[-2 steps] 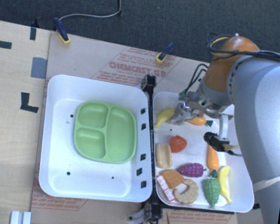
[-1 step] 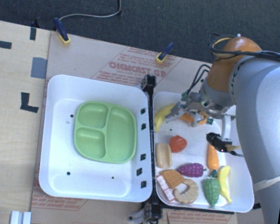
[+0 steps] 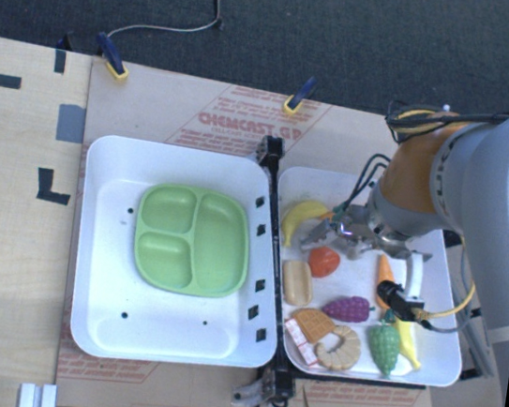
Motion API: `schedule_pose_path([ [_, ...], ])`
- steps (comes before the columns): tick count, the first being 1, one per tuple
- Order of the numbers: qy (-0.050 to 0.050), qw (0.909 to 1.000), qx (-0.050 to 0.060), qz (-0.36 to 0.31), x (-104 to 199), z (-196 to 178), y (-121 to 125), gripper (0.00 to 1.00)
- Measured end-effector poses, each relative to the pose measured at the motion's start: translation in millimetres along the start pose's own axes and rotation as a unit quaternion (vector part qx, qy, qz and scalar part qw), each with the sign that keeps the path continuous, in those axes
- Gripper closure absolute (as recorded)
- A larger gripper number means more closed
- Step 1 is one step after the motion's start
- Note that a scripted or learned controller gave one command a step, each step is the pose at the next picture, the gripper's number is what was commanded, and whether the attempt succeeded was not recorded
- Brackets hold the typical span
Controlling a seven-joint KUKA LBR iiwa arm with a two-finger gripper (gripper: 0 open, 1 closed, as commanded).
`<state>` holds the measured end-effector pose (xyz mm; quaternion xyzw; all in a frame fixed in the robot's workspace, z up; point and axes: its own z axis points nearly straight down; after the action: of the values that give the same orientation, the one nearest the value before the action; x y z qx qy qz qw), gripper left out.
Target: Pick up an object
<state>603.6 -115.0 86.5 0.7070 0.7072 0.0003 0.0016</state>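
Observation:
The right bin (image 3: pixel 438 368) holds several toy foods. Among them are a yellow banana (image 3: pixel 300 216), a red tomato (image 3: pixel 324 262), a tan bread roll (image 3: pixel 297 282), purple grapes (image 3: pixel 348 308) and an orange carrot (image 3: pixel 385 272). Toward the front lie a waffle piece (image 3: pixel 311 326), a beige ring-shaped biscuit (image 3: pixel 341 349) and a green vegetable (image 3: pixel 384 349). My gripper (image 3: pixel 342 236) hangs low over the bin's back left part, just above the tomato and right of the banana. The wrist hides what lies directly under it.
The left bin (image 3: pixel 96 250) holds a green divided plate (image 3: pixel 194 240). A black divider (image 3: pixel 268 238) runs between the bins. The grey arm with its orange band (image 3: pixel 415 174) covers the right bin's back right corner. Cables (image 3: pixel 427 314) loop over the carrot side.

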Motion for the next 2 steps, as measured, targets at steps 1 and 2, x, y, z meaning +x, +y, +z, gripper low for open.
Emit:
schedule_pose_path([
  [1, -0.001, 1.0, -0.002, 0.0, 18.6, -0.4, -36.9, 0.0],
  [2, 0.0, 1.0, -0.001, 0.0, 18.5, -10.4, -36.7, 1.0],
])
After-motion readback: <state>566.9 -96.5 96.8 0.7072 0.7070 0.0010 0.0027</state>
